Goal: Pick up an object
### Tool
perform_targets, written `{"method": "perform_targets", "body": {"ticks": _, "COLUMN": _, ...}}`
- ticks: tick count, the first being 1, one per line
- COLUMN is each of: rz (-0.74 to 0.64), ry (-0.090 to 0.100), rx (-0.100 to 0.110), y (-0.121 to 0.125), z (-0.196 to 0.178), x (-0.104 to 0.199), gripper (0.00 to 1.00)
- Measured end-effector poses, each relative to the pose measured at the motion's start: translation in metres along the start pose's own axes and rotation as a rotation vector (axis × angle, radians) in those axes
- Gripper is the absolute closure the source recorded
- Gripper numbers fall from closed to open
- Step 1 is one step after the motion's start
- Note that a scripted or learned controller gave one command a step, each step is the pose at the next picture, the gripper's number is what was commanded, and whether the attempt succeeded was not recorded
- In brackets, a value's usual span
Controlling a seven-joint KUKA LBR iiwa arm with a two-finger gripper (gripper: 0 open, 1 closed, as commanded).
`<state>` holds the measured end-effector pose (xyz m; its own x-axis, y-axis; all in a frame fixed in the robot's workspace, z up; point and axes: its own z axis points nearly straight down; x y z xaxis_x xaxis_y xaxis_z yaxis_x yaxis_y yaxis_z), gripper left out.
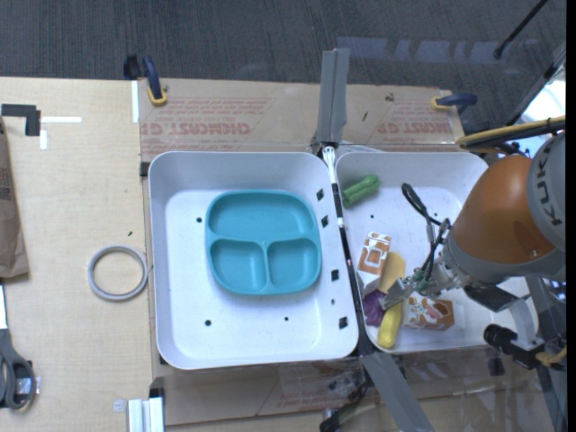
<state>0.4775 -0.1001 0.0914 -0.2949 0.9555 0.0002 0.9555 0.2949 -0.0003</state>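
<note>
Arm [504,214] enters at right, gripper [416,282] low in right bin [468,165] among clutter: yellow banana-like piece [390,324], orange-white packet [373,252], purple item [372,307]. Grip cannot tell. Green piece [360,188] upper left of bin. Teal divided plate [265,242] in left bin [171,259].

A single fixed camera looks down from above the pale wooden counter [63,205] at a slant, far enough back to take in both shallow white plastic bins side by side. The hand [416,282] of the grey arm with the orange band [504,210] enters from the frame's right and sits low in the right-hand white bin [423,165]. To the hand's left lies the left-hand white bin [171,241], holding a turquoise three-part plastic tray [264,241]. Further left of the hand, bare counter runs to the frame's edge. Beyond the hand, toward the top of the frame, dark grey carpeted floor [225,21] shows past the counter's far edge.
</note>
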Motion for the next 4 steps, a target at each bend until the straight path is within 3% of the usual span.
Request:
{"method": "perform_targets", "body": {"ticks": 1, "rz": -0.350, "ry": -0.001, "rx": -0.002, "y": -0.011, "z": -0.078, "x": -0.038, "gripper": 0.00}}
{"method": "perform_targets", "body": {"ticks": 2, "rz": -0.110, "ry": 0.001, "rx": 0.001, "y": -0.005, "z": 0.000, "x": -0.014, "gripper": 0.00}}
{"method": "perform_targets", "body": {"ticks": 3, "rz": -0.109, "ry": 0.001, "rx": 0.001, "y": -0.005, "z": 0.000, "x": -0.015, "gripper": 0.00}}
{"method": "perform_targets", "body": {"ticks": 4, "rz": -0.362, "ry": -0.001, "rx": -0.001, "y": 0.037, "z": 0.000, "x": -0.060, "gripper": 0.00}}
